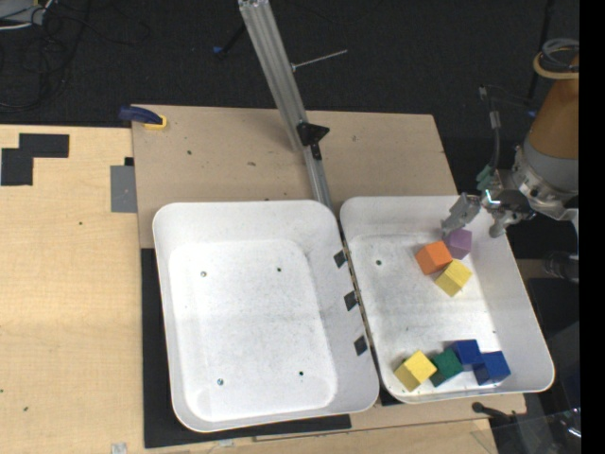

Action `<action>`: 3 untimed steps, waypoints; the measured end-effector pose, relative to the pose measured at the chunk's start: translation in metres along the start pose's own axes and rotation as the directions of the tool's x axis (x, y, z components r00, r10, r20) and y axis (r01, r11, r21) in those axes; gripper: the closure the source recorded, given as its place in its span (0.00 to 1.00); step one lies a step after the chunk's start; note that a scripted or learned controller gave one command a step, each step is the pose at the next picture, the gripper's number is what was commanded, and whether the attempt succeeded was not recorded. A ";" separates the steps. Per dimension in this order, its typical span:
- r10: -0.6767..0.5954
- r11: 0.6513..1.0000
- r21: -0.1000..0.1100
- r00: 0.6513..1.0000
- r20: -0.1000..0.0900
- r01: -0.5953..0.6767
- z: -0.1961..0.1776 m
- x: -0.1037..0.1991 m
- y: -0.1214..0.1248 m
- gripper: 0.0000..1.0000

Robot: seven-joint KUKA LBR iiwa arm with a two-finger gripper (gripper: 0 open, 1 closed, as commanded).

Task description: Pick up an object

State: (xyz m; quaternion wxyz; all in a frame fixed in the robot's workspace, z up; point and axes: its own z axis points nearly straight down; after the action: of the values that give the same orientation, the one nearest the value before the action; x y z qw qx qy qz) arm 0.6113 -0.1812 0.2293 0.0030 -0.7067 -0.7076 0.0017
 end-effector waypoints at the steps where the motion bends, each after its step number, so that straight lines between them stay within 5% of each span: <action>1: -0.002 1.000 -0.003 1.000 0.001 0.002 -0.002 0.000 0.001 0.00; 3: 0.000 1.000 0.001 1.000 0.000 0.000 0.088 0.009 -0.001 0.00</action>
State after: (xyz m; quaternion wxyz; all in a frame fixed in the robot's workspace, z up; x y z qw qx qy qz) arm 0.6095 -0.1723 0.1412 0.0036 -0.7067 -0.7075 0.0020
